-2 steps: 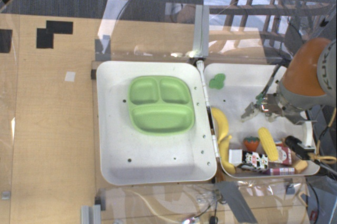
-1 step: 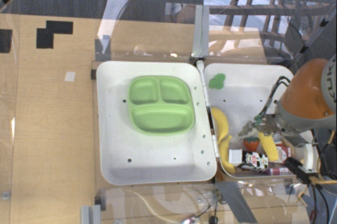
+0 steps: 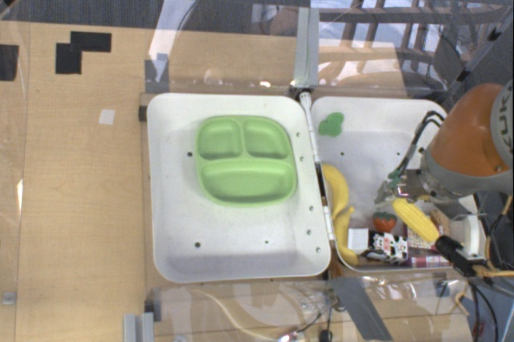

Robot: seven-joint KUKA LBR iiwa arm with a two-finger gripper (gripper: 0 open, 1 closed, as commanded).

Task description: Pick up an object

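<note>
The hand sits low in the right bin, above the corn cob; finger state cannot be determined. Banana lies left; green tray occupies the left bin.

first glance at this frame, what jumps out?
The green divided plate sits in the middle of the left bin, alone on the white. Then the arm's orange band at the right edge, hanging over the right bin, where a banana, a corn cob and some small packets crowd the near end. A small green piece lies apart near that bin's far left corner.
</note>
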